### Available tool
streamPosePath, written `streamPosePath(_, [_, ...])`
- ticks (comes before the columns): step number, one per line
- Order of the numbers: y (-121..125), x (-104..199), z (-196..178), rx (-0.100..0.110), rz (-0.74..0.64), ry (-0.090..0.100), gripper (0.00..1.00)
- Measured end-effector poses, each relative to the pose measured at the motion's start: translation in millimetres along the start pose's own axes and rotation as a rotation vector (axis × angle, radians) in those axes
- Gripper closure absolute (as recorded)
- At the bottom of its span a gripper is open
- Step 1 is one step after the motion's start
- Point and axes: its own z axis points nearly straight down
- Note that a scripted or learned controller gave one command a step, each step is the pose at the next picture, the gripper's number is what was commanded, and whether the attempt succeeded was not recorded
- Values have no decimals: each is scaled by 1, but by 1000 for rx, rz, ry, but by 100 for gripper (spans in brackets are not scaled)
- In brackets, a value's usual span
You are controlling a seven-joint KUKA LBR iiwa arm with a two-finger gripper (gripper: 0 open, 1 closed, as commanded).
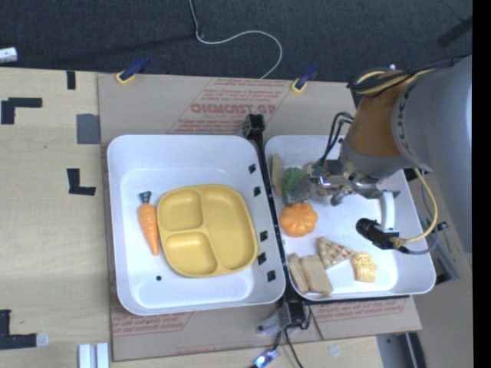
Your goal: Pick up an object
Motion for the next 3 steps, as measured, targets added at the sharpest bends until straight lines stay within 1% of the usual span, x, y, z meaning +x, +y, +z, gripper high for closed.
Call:
streamPosePath(1, [0,1,27,-2,0,-1,0])
streamPosePath(2, [0,1,15,-4,-1,-1,100])
streamPosePath(3, [-1,0,-27,-7,1,0,100])
